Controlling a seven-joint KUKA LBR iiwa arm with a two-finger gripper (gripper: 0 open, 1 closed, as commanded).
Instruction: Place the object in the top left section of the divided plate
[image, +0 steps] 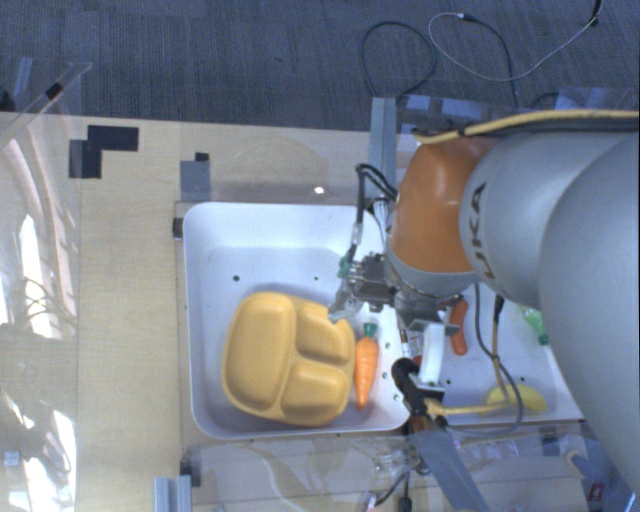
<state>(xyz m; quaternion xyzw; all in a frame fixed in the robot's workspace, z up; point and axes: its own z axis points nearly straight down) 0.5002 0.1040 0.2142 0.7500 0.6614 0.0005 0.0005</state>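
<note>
A yellow divided plate (285, 360) lies in the left white bin (215, 260), toward its front. Its sections look bare. An orange toy carrot (366, 372) with a green top lies in the same bin, right beside the plate's right edge, pointing toward the front. My gripper (343, 298) hangs low over the plate's far right corner, just left of the carrot's green end. The grey and orange arm covers much of what lies behind it.
The right bin (560, 400) is largely hidden by the arm. In it I see a yellow banana-like piece (522, 401), a red-orange piece (458, 332) and a small green piece (536, 325). Cables trail across the floor at the back.
</note>
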